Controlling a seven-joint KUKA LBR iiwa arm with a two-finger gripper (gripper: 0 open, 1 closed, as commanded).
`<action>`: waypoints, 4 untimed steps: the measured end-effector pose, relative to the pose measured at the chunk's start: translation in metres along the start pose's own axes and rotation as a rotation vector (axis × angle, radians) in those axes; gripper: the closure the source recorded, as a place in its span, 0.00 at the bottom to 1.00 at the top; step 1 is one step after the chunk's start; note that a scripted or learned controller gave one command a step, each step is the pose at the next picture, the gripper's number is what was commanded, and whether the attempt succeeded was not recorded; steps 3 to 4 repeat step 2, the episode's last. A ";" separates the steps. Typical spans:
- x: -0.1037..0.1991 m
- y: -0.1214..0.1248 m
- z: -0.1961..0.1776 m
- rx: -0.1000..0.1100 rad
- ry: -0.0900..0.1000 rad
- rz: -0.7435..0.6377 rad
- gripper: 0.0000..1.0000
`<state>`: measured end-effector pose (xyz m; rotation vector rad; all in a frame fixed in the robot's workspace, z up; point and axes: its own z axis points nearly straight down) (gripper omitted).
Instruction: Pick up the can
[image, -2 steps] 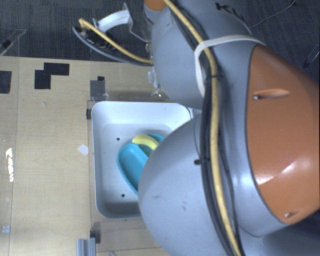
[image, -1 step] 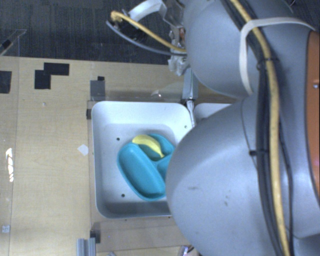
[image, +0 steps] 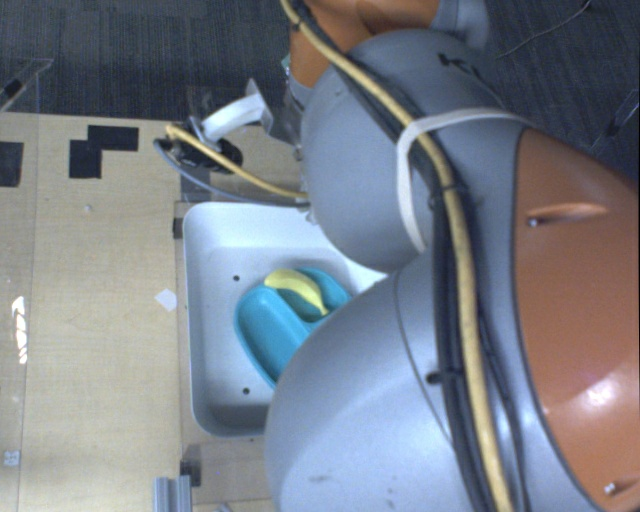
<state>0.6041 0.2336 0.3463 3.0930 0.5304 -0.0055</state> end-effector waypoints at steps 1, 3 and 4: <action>0.001 0.000 -0.008 -0.002 -0.003 -0.004 1.00; 0.048 0.017 -0.086 0.000 0.001 -0.134 1.00; 0.048 0.017 -0.086 0.000 0.001 -0.134 1.00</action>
